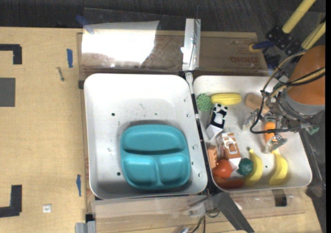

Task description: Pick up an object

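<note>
My gripper (265,129) is low inside the right bin (302,172), near its right side, under the grey wrist and orange band (313,78). A small orange object (269,125) lies right at the gripper, partly covered by it. Two yellow bananas (268,167) lie just in front of the gripper. A tan round piece (252,100) sits just behind it. Further left in this bin are a yellow corn-like piece (226,98), a green knobbly item (204,102), a black and white box (219,115), a small carton (228,145), a red tomato (223,170) and a green ball (245,166).
The left bin (103,97) holds a teal divided tray (154,155). A clear plastic sheet (121,43) and a metal strip (191,43) lie behind the bins. Cables loop (282,74) beside the wrist. Yellow poles (306,0) stand at the back right.
</note>
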Action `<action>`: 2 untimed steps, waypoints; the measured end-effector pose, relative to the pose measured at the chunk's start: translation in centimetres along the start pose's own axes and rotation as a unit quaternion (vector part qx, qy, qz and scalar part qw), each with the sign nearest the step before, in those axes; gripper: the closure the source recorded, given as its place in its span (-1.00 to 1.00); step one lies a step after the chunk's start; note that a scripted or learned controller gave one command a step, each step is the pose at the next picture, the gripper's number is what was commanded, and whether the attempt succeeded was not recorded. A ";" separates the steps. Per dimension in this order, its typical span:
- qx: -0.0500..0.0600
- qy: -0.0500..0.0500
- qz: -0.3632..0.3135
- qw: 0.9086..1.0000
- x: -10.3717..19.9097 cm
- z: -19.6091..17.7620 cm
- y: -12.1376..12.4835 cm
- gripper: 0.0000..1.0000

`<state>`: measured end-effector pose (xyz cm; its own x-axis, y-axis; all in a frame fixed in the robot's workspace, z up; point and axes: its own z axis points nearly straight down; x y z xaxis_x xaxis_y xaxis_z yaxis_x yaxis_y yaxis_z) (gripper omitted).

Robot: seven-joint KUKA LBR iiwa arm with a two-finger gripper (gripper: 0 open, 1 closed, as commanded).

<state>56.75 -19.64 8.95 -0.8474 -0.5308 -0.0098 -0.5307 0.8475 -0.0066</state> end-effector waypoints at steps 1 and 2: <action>0.000 0.000 0.001 1.000 2.0 0.0 -0.7 -1.00; 0.000 -0.001 0.046 0.999 3.3 0.0 0.1 -1.00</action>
<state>53.88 -21.34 8.95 -0.8922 -0.4514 -0.0117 -0.4514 0.8923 -0.0063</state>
